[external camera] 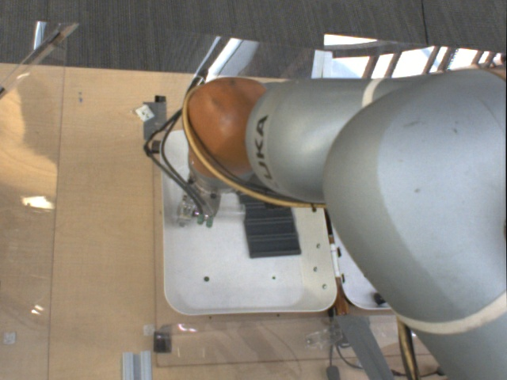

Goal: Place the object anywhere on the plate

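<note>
From my end: arm comes in from the right and covers most of the view, orange band sitting over the far edge of the left bin. Black cables loop off the band's left side and run down to the gripper, which is low over the bin's left half, near the left wall. It's small and blurry at this res, so I can't tell whether it's open or closed, and I see nothing held in it. Task obj as far as I can make out = dark ribbed block, lying flat on the bin floor approx mid-bin, its far end tucked under the arm. It's to the right of the gripper, near but apart, w/ bare white floor between them. Right bin: just a corner of it shows under the arm. Tabletop is light wood, w/ a small black fitting by the left bin's near-left corner.
</note>
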You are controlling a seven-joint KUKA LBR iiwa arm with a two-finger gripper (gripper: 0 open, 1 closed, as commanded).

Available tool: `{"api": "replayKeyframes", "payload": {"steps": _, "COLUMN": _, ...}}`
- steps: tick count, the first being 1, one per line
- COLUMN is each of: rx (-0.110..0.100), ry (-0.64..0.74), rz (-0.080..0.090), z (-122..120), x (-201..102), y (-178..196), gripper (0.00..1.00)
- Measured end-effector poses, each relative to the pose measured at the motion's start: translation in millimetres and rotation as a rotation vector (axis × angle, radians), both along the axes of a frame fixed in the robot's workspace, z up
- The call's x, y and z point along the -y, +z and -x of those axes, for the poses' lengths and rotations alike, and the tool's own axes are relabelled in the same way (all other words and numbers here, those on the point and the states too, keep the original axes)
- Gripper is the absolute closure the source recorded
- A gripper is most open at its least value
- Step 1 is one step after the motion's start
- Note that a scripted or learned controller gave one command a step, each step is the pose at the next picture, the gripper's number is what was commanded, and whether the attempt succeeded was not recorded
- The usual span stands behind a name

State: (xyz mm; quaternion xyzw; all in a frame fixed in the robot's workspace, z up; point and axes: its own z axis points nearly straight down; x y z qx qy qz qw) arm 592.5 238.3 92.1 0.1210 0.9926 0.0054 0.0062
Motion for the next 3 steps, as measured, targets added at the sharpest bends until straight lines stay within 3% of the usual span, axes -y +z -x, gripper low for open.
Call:
{"api": "replayKeyframes", "payload": {"steps": 1, "rx": 0.000, "ry": 0.441, "rz": 0.008, "z": -5, "x": 2, "y": 25, "gripper": 1.00}}
{"api": "replayKeyframes", "payload": {"steps": 2, "rx": -0.004, "ry": 0.455, "rz": 0.008, "z": 97, "x": 1, "y": 6, "gripper": 1.00}}
{"api": "replayKeyframes", "payload": {"steps": 3, "rx": 0.004, "ry": 0.529, "rz": 0.010, "z": 55, "x": 45, "y": 146, "gripper": 1.00}}
